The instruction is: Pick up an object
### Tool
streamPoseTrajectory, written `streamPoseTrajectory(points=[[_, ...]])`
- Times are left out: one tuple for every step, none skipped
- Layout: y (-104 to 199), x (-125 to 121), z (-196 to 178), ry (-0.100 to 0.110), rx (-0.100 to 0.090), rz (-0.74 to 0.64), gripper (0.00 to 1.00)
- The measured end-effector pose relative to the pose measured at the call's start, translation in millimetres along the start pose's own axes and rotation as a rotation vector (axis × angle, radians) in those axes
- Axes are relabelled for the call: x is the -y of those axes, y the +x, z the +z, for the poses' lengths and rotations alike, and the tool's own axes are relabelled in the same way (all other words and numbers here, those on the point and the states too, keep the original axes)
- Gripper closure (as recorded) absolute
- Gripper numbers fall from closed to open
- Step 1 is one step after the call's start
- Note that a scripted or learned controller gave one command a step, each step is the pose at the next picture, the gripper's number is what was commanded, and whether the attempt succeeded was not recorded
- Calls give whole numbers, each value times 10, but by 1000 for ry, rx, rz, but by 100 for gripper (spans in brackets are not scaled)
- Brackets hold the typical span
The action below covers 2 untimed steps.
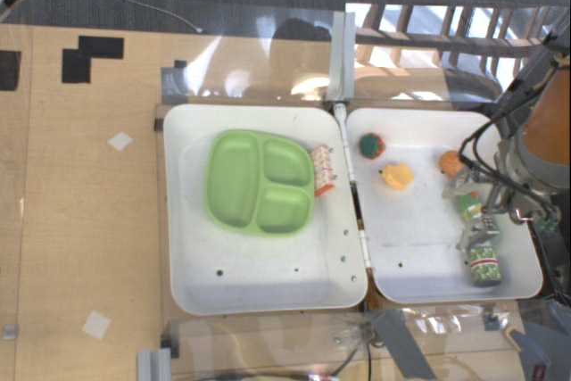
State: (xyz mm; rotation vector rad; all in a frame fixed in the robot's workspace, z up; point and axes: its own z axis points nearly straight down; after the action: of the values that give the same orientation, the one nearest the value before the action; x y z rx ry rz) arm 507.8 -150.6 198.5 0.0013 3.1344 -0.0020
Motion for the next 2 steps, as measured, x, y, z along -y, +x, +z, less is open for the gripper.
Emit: streamPoseTrajectory(points=[[-391,-324,1012,-5,-8,-110,0],[-445,-316,848,1,8,-115,100]])
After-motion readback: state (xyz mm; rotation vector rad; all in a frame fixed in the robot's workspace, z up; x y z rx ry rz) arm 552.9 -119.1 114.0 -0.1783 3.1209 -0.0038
